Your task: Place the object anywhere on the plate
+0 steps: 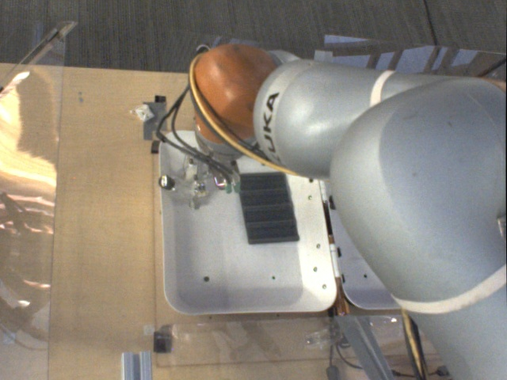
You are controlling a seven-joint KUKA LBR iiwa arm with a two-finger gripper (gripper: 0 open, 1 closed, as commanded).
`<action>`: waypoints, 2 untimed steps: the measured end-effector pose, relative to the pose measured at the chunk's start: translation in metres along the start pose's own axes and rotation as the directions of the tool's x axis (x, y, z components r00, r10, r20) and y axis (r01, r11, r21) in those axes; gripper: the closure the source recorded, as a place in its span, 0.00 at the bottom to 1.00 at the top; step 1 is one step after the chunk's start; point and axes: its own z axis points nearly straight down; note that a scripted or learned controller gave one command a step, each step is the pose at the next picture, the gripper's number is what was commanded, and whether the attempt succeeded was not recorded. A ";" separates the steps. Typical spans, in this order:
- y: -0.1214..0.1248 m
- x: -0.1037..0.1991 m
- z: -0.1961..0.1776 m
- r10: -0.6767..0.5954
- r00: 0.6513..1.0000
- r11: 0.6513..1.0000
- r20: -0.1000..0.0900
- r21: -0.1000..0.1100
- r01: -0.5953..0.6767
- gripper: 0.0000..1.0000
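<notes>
We see one arm [380,133] reaching in from the right, grey with an orange band [230,85] above the wrist, and it covers much of the view. Its pincer [202,182] hangs low over the upper left corner of the left bin [238,291]. From this angle we cannot tell whether the pincer is released or clenched, and we cannot make out anything gripped in it.

We count two shallow white bins side by side on the pale wooden surface [95,212]. The left bin shows nearly whole; of the right bin [360,287] we see just a strip beneath the arm.

In the left bin we count one thing: a dark ribbed rectangular plate [268,207], lying flat in the upper right part of the bin, just beside the pincer and slightly turned against the bin's walls. Its top edge runs under the arm. We cannot pick out any separate object to be placed; if there is one, the wrist hides it.
</notes>
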 end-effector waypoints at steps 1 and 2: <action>0.009 -0.021 -0.083 -0.454 0.891 0.891 0.006 -0.015 0.454 1.00; 0.008 -0.022 -0.065 -0.457 0.890 0.889 0.004 -0.016 0.457 1.00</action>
